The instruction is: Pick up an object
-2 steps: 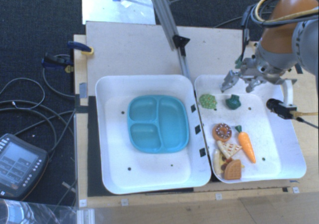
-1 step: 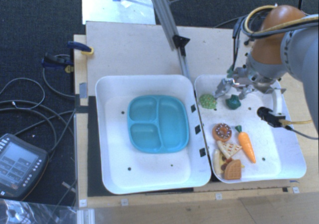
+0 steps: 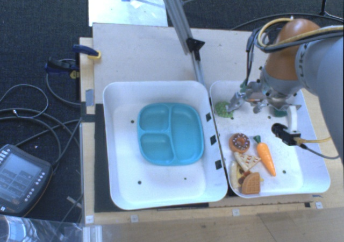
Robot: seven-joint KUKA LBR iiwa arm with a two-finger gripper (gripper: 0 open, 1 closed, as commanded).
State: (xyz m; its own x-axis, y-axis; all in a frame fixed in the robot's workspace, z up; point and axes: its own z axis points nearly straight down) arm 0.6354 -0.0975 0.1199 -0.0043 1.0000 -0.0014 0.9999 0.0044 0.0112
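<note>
One green piece [image 3: 221, 108], knobbly and rounded like a toy broccoli floret, lies in the right bin [image 3: 317, 171] just to the view's left of the pincer [image 3: 248, 104]. It sits close against the nearer metal prong, though whether they touch cannot be told. The pincer stands apart, its two grey prongs splayed with bare white bin floor between them and nothing held. Further from it, toward the camera, lie more toy foods: a round brown doughnut [image 3: 239, 142] with coloured specks, a smooth orange carrot [image 3: 266, 158] with a small green top, a pale wedge [image 3: 246, 161] and a ridged brown biscuit [image 3: 250, 183], the last two bunched against the bin's near left wall. On the pincer's far side from the green piece, a small teal scrap [image 3: 278, 111] peeps out from under the wrist. Well off to the view's left of the pincer, past the shared rims, the left bin [image 3: 115, 144] holds a glossy blue plate [image 3: 172, 133] with three compartments. Beyond both bins, a grey metal rod [image 3: 177, 9] slants across the pale bench [image 3: 140, 52].
</note>
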